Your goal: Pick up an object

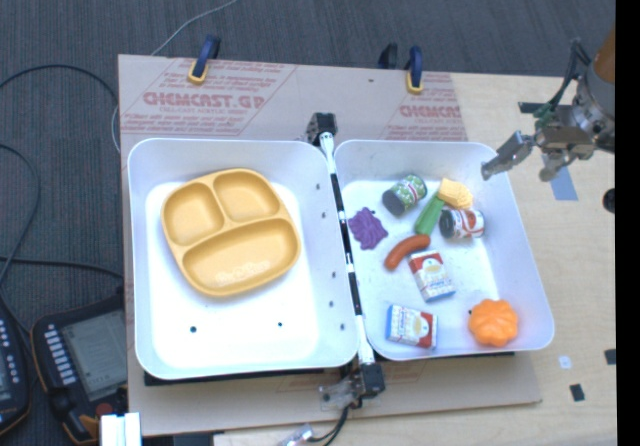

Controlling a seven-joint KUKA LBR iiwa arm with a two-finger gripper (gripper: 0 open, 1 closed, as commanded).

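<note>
Objects for picking all lie in the right bin [527, 264], right of centre in the frame, while the left bin [140, 234] carries a yellow divided plate [232, 231] at centre left. Going left to right through the right bin: a purple grape bunch [367, 228] sits near the divider, a small carton [411, 326] lies at the lower edge, a red sausage [405, 251] is mid-bin with a second red-and-white carton [432, 276] just below it, and a dark can [405, 193], a green pod [430, 213], a yellow corn piece [455, 194] and a small tin [463, 223] crowd together toward the upper middle. An orange pumpkin [493, 322] sits apart at the lower right. The likely trouble is that upper cluster: pieces there touch or nearly touch, so a descent could land a finger on a neighbour, nudge things aside, or close on two at once. The round can and tin may also roll out of a pinch. The pumpkin lies close to the bin wall, which could block one finger. The gripper [530, 156] hangs at the upper right of the frame, over the bin's upper right rim and away from every piece, with its fingers spread apart and nothing between them, the arm entering from the right edge.
</note>
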